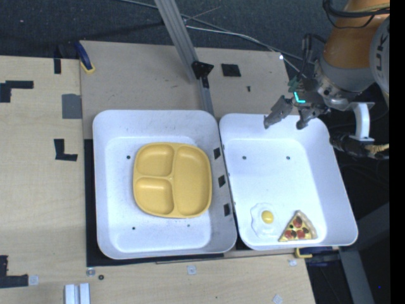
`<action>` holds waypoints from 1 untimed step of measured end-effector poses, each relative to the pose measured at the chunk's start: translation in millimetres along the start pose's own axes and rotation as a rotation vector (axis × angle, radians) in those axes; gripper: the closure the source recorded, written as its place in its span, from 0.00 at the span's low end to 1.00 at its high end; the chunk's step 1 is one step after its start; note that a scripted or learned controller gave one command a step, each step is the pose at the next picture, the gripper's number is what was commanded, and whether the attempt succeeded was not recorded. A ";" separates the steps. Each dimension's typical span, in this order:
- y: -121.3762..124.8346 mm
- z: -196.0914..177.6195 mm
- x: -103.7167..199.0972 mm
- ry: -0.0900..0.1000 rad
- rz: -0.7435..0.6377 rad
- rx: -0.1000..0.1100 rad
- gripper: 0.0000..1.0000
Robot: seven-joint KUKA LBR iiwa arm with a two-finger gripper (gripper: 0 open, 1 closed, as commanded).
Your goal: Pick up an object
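Hand (286,120) open, empty over the right bin's (329,170) far rim; should descend squarely over fried egg (263,218) or pizza slice (299,227).

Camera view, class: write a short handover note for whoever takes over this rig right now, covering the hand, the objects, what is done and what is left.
Hand: open, holding nothing, poised over the far edge of the right bin.
Objects: fried egg toy and pizza slice toy lie side by side at the right bin's near edge. Yellow divided plate sits in the left bin.
Done: nothing picked up.
Left: move to an object, grasp, lift.
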State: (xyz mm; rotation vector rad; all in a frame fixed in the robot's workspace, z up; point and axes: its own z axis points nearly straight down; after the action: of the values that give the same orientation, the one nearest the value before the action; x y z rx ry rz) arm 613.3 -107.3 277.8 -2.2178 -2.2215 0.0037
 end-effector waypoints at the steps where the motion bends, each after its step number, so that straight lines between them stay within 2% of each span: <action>1: 0.4 -0.9 0.0 0.000 0.000 -0.002 0.00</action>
State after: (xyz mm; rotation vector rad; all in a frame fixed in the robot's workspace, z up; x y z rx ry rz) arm 613.7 -107.3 278.8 -2.2187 -2.2230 0.0016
